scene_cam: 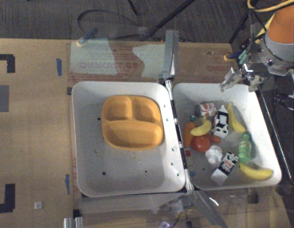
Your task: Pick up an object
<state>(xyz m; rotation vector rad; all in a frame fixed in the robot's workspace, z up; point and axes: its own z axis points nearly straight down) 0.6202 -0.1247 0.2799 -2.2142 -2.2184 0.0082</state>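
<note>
Two shallow white bins sit side by side on the desk (33, 127): the left bin (85, 170) at the centre of the frame carries an orange divided tray (132, 121), and the right bin (268, 122) at centre right carries the clutter that the task draws on. In that bin a small can (206, 109) lies toward the upper left, a curved banana (201, 128) beside a black-and-white cow-print carton (221, 125), a second slim banana (235, 119) just right of the carton, a red tomato-like piece (201, 144) and an orange carrot-like piece (189, 133) below, a white cup-like thing (214, 153), a green bottle (244, 146), another cow-print carton (226, 164) and a larger banana (255, 171) near the lower right corner. The tool (241, 79) hangs at the upper right of the frame, over the upper rim of the right bin, apart from every object; nothing lies between its fingers, though the view is too small and cluttered to tell how far they stand open. I judge the step to be the approach, before any grasp: no object has been lifted. The next move calls for travel toward the lower left in the frame, over the pile, then a descent onto one piece. The larger banana, lying somewhat clear of the rest, looks the easier target; the pieces in the middle touch one another, so fingers could strike a neighbour.
</note>
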